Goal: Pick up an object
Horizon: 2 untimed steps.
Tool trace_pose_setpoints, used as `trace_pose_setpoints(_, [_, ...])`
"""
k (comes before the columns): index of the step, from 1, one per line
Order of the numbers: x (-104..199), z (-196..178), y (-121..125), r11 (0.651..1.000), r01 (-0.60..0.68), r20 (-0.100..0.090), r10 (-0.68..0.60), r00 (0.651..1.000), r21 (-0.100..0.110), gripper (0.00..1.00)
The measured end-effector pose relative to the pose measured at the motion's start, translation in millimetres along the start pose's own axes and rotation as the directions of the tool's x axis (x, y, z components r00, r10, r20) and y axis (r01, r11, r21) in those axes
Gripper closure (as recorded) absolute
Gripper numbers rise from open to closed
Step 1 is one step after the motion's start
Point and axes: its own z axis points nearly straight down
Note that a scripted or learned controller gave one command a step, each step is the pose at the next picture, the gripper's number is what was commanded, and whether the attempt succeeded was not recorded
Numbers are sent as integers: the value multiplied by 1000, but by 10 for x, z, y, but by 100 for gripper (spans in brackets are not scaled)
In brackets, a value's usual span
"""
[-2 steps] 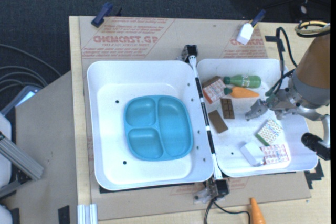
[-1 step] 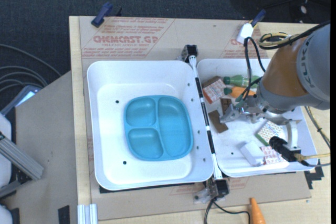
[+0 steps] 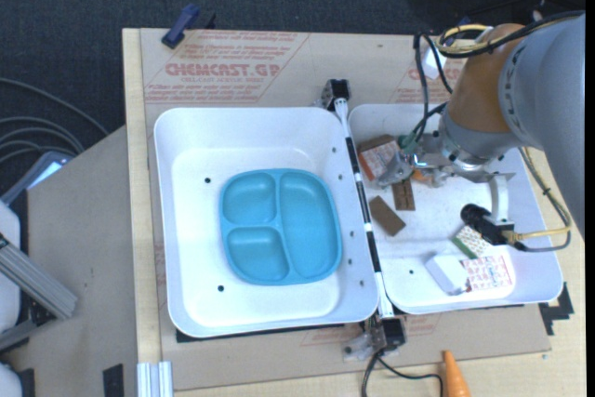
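Where arm reaches in from right, gripper [image 3: 409, 165] sits low over right bin's [image 3: 530, 288] upper-left clutter, by brown blocks [image 3: 389, 215] and orange-white packet [image 3: 376, 156]; finger state cannot tell. Blue tray [image 3: 279, 225] occupies left bin [image 3: 177, 200], untouched.

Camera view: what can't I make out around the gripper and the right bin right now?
- Gripper: finger state unclear, wrist hardware in the way.
- Right bin: its far right corner is covered by the arm.
- Brown pieces and packet: too small to identify.
- Card: print unreadable.
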Motion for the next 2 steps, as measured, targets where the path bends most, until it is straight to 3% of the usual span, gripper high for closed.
trace_pose_setpoints(1, [1, -101, 4, 1000, 0, 1, 0, 1000, -1, 100])
trace_pose_setpoints(2, [322, -1005, -422, 1000, 1, 0, -1, 1000, -1, 100])
